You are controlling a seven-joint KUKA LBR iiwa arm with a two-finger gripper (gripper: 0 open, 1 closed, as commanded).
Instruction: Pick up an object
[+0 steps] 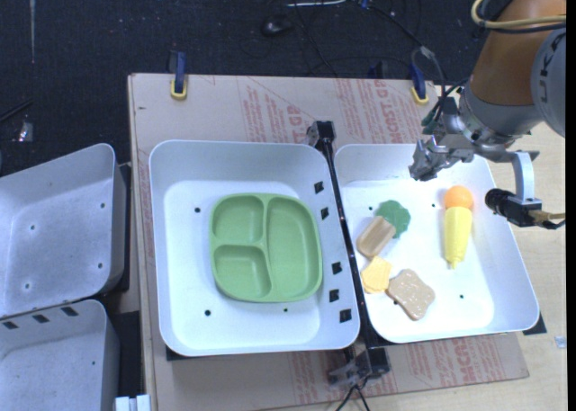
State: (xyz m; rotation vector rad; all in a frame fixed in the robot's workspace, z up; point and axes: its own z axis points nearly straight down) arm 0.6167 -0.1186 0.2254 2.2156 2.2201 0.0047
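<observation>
Two white bins side by side on the counter [225, 99]. In the left bin [171, 220], a green divided tray [266, 247], lying flat at the middle. In the right bin [504, 297], toy food: a green piece [394, 215] touching a tan block [375, 238], a yellow wedge [376, 275] just nearer, a toast slice [411, 293] beside that, and well to the right a yellow corn cob [457, 234] with an orange ball [458, 196] at its far end. Gripper [425, 169] hanging over the bin's far edge, left of the ball, apart from every piece. Fingers too dark and small to judge: cannot tell how open, nothing seen between them.
</observation>
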